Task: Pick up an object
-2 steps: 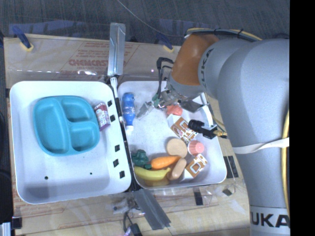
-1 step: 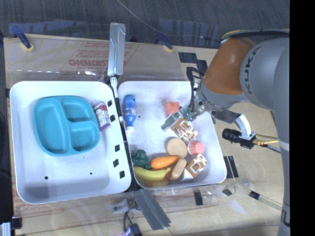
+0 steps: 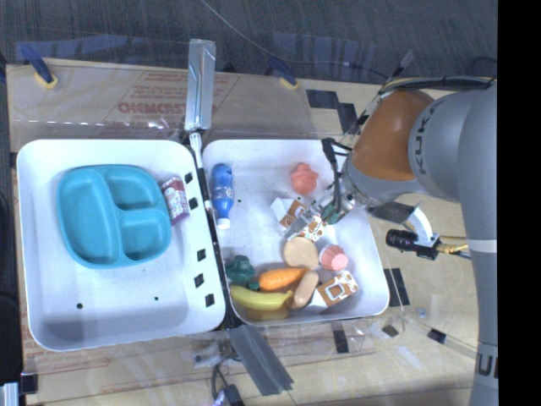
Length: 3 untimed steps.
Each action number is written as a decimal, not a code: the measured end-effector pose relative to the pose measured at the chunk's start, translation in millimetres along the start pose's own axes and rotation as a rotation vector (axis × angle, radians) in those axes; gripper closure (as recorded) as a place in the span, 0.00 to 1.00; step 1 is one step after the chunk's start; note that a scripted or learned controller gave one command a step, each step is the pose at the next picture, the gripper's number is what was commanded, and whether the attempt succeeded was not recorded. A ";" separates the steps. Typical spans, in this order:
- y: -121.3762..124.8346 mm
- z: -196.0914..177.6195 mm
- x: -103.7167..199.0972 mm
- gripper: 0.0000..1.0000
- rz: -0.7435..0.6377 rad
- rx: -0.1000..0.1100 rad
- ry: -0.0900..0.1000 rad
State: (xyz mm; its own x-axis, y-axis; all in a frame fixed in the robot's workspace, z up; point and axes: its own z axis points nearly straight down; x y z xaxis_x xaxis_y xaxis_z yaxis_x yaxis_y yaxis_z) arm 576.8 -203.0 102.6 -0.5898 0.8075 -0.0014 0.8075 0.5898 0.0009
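Note:
The right bin (image 3: 254, 155) holds a jumble of small items. My gripper (image 3: 324, 213) is low in this bin, near its right wall, right beside a small patterned packet (image 3: 296, 216). The orange-banded wrist (image 3: 390, 138) hangs over the bin's right rim. Just below the gripper lie a tan round piece (image 3: 300, 252) and a pink cup (image 3: 334, 259). A pink-red toy (image 3: 303, 177) lies just up and left of the gripper. A blue bottle (image 3: 221, 191) lies along the left wall.
At the right bin's front lie a carrot (image 3: 281, 277), a banana (image 3: 258, 299), a green toy (image 3: 240, 269), a bread-like stick (image 3: 306, 288) and a small box (image 3: 339, 289). The left bin (image 3: 51, 311) holds a teal divided tray (image 3: 114, 212) and a maroon can (image 3: 175, 200).

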 end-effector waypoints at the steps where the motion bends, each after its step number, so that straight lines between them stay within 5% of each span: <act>1: 19.2 7.9 -22.9 0.00 0.388 -0.002 -0.001; 2: 21.1 -3.5 -22.9 1.00 0.382 -0.004 -0.002; 3: 50.9 -94.8 -10.8 1.00 0.637 -0.002 -0.001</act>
